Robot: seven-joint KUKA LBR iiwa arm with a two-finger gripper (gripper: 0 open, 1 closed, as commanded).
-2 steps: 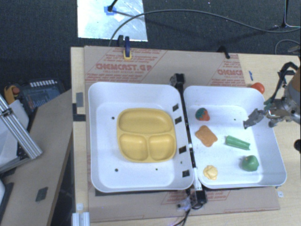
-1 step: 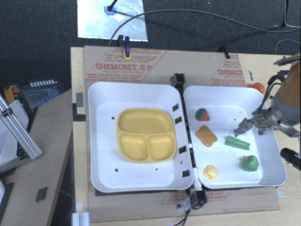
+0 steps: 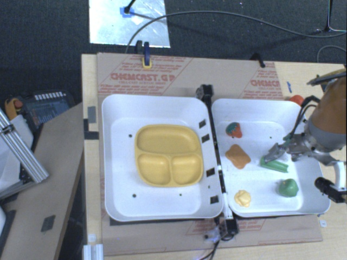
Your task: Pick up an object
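Note:
The right bin (image 3: 260, 209) holds several toy foods. A small red piece with a green top (image 3: 233, 129) lies at the back. An orange-brown piece (image 3: 237, 156) sits mid-left and a yellow one (image 3: 242, 198) lies near the front. A round green one (image 3: 288, 187) is at the front right, and a long green piece (image 3: 275, 166) lies at mid-right. My gripper (image 3: 272, 155) reaches in from the right and hangs low, right over the left end of the long green piece. Whether it touches that piece is unclear.
The left bin (image 3: 116, 145) holds a yellow three-compartment tray (image 3: 167, 155). A black divider with clips (image 3: 212, 150) runs between the bins. The arm's grey body (image 3: 328, 129) covers the right bin's far right side. Cables cross the floor behind the bench.

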